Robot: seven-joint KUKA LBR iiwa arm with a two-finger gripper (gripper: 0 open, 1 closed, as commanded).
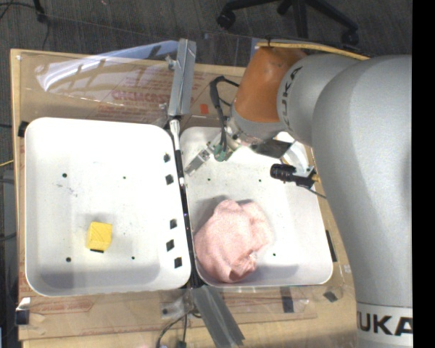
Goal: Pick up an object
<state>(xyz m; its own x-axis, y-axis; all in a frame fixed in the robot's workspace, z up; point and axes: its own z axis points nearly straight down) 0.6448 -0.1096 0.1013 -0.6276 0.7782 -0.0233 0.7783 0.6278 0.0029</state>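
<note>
The arm (pixel 362 194), a smooth grey casing, is looming closest to the lens and taking up the 3 o'clock side, its orange band (pixel 264 85) sitting up at 12 to 1 o'clock. Below that band the gripper (pixel 219 151) is reaching into the right bin (pixel 304 267) near its 11 o'clock corner; whether it is spread or pressed together I cannot tell, and nothing is showing in it. A pink cloth (pixel 232 241) is lying bunched at the bin's 6 o'clock end, well apart from the gripper. It is looking soft, light and floppy, so I would pinch a raised fold near the top of the heap. A small yellow block (pixel 99 236), probably light and spongy, is resting at 7 o'clock in the left bin (pixel 94 143). Both bins are shallow, white, hard plastic.
</note>
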